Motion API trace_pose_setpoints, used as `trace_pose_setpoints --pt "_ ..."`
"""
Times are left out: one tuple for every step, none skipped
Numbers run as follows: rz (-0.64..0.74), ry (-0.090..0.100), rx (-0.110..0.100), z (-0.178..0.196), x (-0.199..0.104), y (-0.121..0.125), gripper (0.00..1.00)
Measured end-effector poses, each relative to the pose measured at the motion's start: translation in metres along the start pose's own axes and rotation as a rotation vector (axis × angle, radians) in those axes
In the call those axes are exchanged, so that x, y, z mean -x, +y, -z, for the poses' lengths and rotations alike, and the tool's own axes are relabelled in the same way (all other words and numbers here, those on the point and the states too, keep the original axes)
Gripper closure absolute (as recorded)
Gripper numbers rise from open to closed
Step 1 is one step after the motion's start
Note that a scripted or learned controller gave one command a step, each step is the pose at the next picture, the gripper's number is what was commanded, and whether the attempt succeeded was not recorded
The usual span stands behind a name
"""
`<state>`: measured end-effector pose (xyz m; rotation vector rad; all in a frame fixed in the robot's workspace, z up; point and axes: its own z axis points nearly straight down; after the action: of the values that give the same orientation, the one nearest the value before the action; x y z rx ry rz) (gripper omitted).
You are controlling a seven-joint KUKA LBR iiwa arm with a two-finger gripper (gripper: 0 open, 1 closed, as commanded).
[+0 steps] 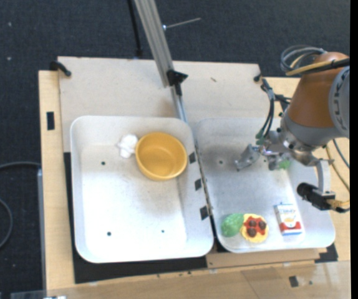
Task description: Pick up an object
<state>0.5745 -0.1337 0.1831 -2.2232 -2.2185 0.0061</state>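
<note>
Two white bins point(91, 229) on tan bench point(51, 167)

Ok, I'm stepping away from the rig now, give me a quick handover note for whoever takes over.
Gripper: low in the right bin, over its upper middle floor, with no object seen between its fingers; open or shut is unclear from this view.
Right bin: a green object and a small plate with red pieces side by side at the near edge, a small red and white carton right of them.
Left bin: a yellow bowl near the top, a white crumpled object touching its left side.
Done: nothing lifted.
Left: grasp one object and raise it.
</note>
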Motion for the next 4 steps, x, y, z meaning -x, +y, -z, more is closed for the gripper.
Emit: trace_pose_setpoints --pt "-0.001 0.001 -0.001 -0.053 -0.008 -0.005 0.00" --pt "-0.006 0.003 0.006 -0.039 -0.008 -0.003 1.00" --pt "0.006 0.000 0.012 0.025 -0.008 -0.004 1.00" --pt "0.005 0.001 0.011 0.068 -0.007 -0.002 1.00"
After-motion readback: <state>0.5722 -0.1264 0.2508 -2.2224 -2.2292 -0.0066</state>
